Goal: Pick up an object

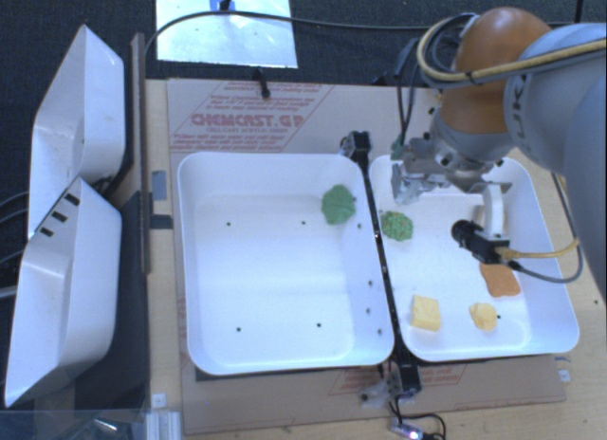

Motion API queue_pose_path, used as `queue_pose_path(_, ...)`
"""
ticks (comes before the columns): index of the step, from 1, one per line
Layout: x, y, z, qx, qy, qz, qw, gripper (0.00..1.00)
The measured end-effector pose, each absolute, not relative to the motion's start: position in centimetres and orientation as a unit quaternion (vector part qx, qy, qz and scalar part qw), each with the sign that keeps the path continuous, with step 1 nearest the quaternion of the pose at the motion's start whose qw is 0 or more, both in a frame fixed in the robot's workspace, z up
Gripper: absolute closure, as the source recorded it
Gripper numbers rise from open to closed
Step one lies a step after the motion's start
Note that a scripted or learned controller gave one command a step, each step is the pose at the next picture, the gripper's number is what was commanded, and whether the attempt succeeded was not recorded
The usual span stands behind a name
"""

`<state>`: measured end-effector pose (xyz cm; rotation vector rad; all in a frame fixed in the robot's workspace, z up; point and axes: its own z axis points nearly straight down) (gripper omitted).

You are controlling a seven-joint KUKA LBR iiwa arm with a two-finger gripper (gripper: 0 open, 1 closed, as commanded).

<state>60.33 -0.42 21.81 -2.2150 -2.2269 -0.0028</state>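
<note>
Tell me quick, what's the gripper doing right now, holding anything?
Gripper: over the right bin, just above the green piece; nothing seen held, and open or shut cannot be told.

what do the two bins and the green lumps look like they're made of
Left bin and right bin: probably moulded plastic, smooth, faintly glossy white with rounded rims. Green lump in the left bin and the one in the right bin: matte, bumpy surface, possibly foam or soft plastic.

The left bin (275,267) holds one lump (338,204) at its upper right; the right bin (545,334) (beside it) holds four pieces, lower centre.
</note>
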Motion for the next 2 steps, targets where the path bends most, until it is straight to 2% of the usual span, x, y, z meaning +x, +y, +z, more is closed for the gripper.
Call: queue_pose_path(2,61.5,9.9,22.4,-0.706,-0.709,-0.0006,0.000,1.00)
